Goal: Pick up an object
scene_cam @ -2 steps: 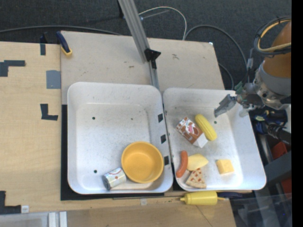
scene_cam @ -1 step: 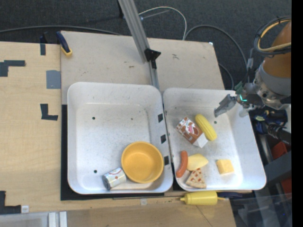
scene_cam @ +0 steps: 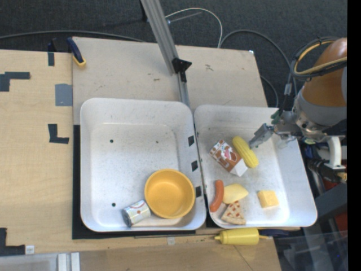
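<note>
My gripper (scene_cam: 271,139) hovers over the right bin (scene_cam: 293,174), near its right wall. Its two grey fingers are spread open, with nothing between them. The left finger (scene_cam: 260,135) ends just right of a yellow corn cob (scene_cam: 246,152). Beside the cob lies a red and white carton (scene_cam: 225,154), with a small white block (scene_cam: 240,169) below them. Toward the bin's front lie an orange sausage (scene_cam: 217,195), a pale yellow wedge (scene_cam: 236,192), a pizza slice (scene_cam: 233,213) and a yellow cheese cube (scene_cam: 268,199).
The left bin (scene_cam: 113,151) holds a yellow bowl (scene_cam: 168,193) and a small tin can (scene_cam: 136,213) at its front. A yellow mustard bottle (scene_cam: 240,237) lies on the bench in front of the right bin. A metal pole (scene_cam: 161,27) slants over the back of the bench.
</note>
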Controlling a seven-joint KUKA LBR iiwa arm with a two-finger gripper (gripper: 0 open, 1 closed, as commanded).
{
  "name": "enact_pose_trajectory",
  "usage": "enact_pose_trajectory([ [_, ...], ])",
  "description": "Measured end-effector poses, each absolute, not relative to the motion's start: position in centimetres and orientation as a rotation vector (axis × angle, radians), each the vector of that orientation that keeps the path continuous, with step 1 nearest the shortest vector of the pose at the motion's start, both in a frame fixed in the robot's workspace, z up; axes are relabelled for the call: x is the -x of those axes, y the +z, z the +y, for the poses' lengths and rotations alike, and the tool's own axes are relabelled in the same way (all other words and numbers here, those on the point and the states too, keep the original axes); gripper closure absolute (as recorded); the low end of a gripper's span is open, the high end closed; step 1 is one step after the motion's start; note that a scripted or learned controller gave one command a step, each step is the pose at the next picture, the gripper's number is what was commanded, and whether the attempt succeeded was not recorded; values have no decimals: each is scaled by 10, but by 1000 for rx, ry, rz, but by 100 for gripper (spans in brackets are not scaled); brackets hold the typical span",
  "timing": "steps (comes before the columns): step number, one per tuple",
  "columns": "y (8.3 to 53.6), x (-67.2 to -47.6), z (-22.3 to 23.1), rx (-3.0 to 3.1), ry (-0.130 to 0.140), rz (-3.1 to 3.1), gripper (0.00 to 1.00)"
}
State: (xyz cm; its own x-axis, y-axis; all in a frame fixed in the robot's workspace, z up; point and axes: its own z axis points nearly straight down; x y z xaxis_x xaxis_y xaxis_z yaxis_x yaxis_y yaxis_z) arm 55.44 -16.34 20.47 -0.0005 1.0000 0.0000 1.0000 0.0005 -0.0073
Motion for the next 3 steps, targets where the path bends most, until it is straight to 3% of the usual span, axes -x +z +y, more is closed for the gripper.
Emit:
enact_pose_trajectory([
  [2, 123, -552, -161, 2221, -2, -2222, 0],
  [3, 135, -554, -160, 2222, -6, -2228, 100],
])
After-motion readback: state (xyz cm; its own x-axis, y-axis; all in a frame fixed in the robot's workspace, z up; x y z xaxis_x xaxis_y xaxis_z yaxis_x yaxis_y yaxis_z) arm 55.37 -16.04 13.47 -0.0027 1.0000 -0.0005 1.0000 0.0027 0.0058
